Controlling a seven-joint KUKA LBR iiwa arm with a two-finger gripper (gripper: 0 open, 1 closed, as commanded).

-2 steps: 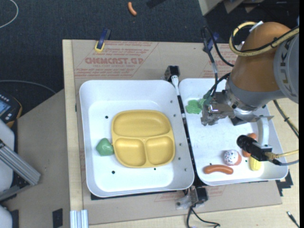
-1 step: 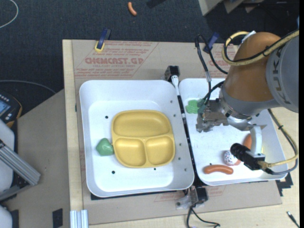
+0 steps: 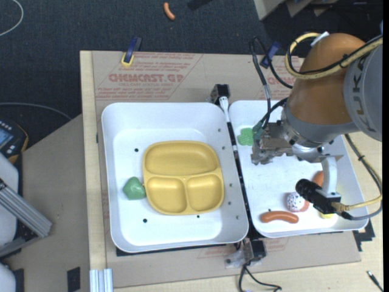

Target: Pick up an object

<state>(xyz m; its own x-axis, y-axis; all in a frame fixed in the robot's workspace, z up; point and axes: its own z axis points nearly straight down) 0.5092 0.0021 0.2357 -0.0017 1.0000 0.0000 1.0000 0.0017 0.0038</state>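
My gripper point(image 3: 262, 152) hangs low over the back left part of the right bin point(image 3: 347, 163), under the grey and orange arm. A small green thing point(image 3: 245, 137) lies just to its left, near the bin's left wall; whether they touch is unclear. Toward the front of the same bin lie a red-orange sausage point(image 3: 279, 216), a white speckled ball point(image 3: 295, 202) and an orange piece point(image 3: 318, 178), partly hidden by the arm. I see nothing held in the gripper.
The left bin point(image 3: 121, 126) holds a yellow divided plate point(image 3: 182, 176) with a green lump point(image 3: 134, 188) beside its left edge. A ridge between the two bins runs close to the gripper's left. Cables trail behind the right bin.
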